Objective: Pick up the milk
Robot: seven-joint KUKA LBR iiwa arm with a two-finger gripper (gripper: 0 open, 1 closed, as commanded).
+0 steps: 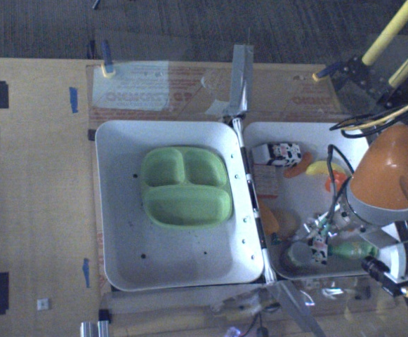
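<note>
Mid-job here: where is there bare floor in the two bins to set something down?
Left bin: bare floor rings the green tray, widest along the near side and the left wall. Right bin: crowded. The milk lies at the far left, yellow and orange pieces beside it, and the gripper with a green bottle fills the near end.

A green divided plate [186,187] lies in the middle of the left white bin [112,209]. In the right bin [399,258], an orange piece [302,166] sits at twelve o'clock and a green bottle [354,250] at six o'clock.
</note>
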